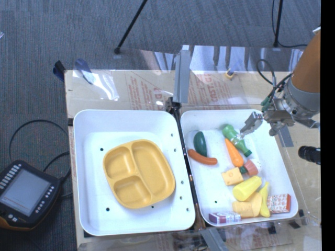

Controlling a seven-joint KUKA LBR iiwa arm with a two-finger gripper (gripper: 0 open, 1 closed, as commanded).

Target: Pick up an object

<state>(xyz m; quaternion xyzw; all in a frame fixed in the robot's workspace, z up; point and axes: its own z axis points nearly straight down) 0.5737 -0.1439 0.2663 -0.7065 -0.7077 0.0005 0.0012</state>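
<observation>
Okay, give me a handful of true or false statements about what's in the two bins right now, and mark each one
1. The yellow divided plate lies in the left bin. True.
2. The carrot lies in the left bin. False: it is in the right bin, with the other toy food.
3. The hot dog lies just below the dark green vegetable in the camera view. True.
4. The plate has five compartments. False: it has three.
5. The gripper is above the right bin. True.
</observation>
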